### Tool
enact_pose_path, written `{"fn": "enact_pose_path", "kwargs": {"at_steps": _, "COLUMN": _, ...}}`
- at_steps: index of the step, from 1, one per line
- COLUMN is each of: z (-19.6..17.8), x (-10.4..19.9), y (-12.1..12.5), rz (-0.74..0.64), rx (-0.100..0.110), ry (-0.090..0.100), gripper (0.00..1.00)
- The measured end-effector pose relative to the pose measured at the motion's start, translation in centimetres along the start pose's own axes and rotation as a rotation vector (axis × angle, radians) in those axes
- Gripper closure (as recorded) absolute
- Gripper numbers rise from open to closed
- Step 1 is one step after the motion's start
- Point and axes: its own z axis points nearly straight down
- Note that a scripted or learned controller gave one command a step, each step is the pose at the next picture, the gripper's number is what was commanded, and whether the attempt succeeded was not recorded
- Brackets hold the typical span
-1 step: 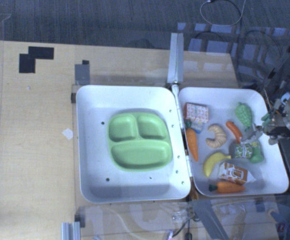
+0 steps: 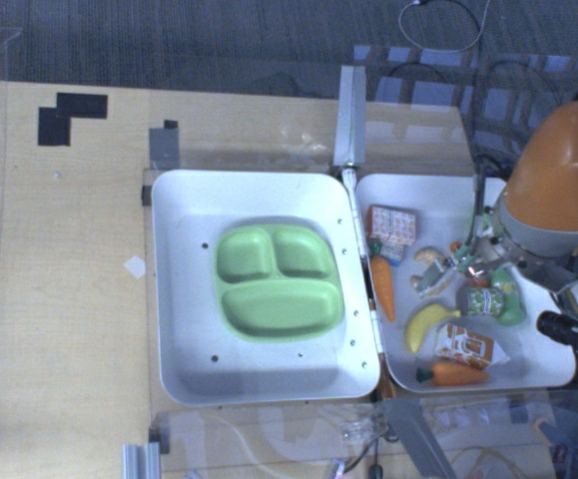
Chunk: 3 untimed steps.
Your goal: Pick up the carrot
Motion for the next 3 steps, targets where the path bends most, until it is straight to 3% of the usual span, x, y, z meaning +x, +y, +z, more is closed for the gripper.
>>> {"fn": "enact_pose_path", "kwargs": {"at_steps": 1, "z": 10.7, "x": -0.1, "y": -1.0, "rz": -0.074, "rx": -0.01, "ry": -0.006, "gripper": 0.0}}
{"fn": "enact_pose_path", "kwargs": {"at_steps": 2, "z": 10.8, "x": -3.5, "y": 2.9, "rz": 0.315, "rx": -0.006, "ry": -0.001, "gripper": 0.0}}
{"fn": "enact_pose_path", "kwargs": {"at_steps": 3, "z": 9.6, "x": -3.5, "y": 3.2, "rz": 0.313, "rx": -0.013, "ry": -0.001, "gripper": 1.0}}
